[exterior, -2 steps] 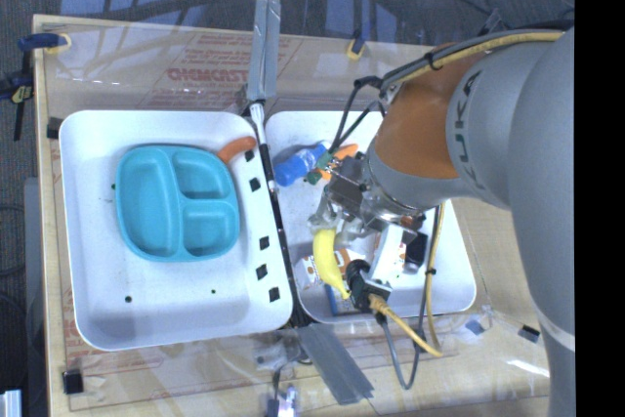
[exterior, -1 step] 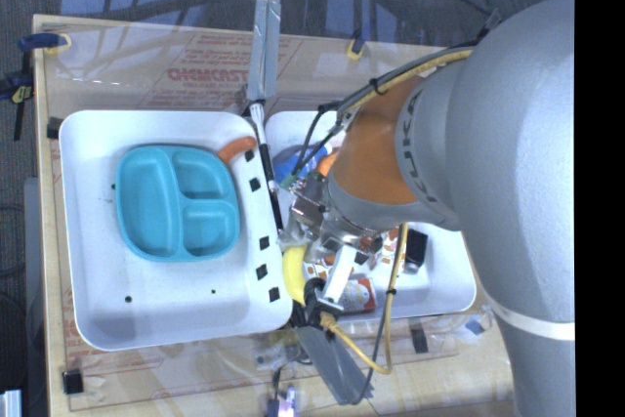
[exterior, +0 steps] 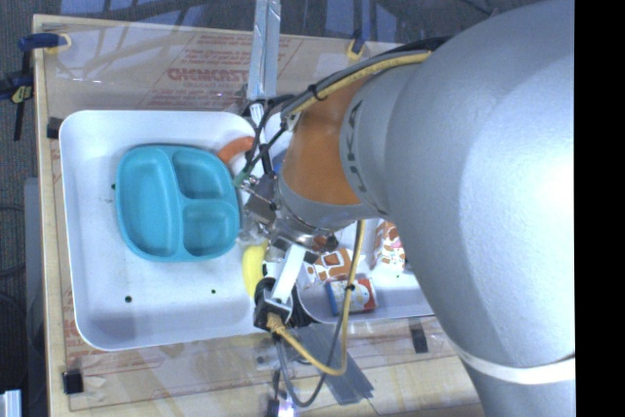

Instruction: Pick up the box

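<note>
A shallow white left bin (exterior: 78, 239) is seen in the left half of the frame, and in it a light blue plastic plate with three compartments (exterior: 178, 202) is laid flat, toward the bin's upper right. At the bin's upper right corner a small orange object (exterior: 232, 149) is partly seen, just beside the plate's edge. A small yellow object (exterior: 252, 265) is found at the divide between the two bins, below the plate's lower right corner; its shape cannot be made out.

The right half of the frame is taken up by the grey arm with its orange band (exterior: 317, 161). The gripper (exterior: 283, 231) is lowered over the divide between the bins, near the yellow object, and whether it is released or clenched cannot be told, since it is covered by the wrist.

A white cardboard box printed in orange and red (exterior: 344, 280) is seen in the white right bin (exterior: 422, 304), at the lower centre of the frame, just right of the gripper and partly hidden beneath the arm. It cannot be told whether the box is touched by the gripper.
</note>
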`<state>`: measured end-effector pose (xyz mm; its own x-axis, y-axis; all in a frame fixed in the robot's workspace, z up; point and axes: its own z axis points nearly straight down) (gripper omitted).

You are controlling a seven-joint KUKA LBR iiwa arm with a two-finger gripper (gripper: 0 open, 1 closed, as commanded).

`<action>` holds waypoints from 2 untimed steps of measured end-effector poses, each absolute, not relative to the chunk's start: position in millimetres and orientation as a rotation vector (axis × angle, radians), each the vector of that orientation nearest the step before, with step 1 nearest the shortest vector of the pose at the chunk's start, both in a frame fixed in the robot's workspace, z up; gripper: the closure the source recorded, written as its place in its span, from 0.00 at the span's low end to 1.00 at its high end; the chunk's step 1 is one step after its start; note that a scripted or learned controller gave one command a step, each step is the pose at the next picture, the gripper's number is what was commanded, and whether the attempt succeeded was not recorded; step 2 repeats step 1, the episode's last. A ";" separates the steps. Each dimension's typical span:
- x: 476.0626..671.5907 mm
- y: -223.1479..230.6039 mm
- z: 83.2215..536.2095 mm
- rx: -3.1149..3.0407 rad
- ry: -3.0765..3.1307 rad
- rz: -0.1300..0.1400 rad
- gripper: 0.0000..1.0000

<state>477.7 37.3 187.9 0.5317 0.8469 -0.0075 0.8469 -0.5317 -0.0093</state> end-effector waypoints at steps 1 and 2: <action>476.0 39.9 200.2 -2.695 -1.607 0.013 1.00; 476.0 39.9 200.2 -2.695 -1.607 0.013 1.00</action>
